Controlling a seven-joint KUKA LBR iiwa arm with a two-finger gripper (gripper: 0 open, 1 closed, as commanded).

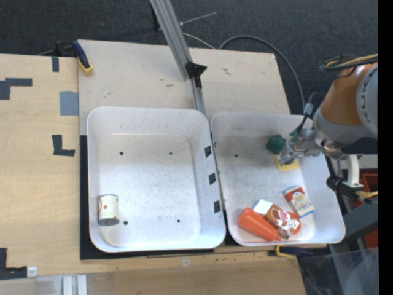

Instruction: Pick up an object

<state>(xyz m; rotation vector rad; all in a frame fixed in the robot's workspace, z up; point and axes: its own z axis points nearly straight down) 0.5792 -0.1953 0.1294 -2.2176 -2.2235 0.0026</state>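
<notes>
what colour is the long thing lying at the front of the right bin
Orange. The long thing shows best in the camera view, beside a red-and-white packet.

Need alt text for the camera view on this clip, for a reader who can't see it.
The arm's gripper is low in the right bin, over a yellow block beside a green object. Nearer the front lie an orange bottle and small cartons. The left bin holds a small can.

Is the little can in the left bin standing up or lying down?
Standing up, it looks like. The can shows its round top toward the camera, with its side below, near the front left corner of the left bin.
</notes>
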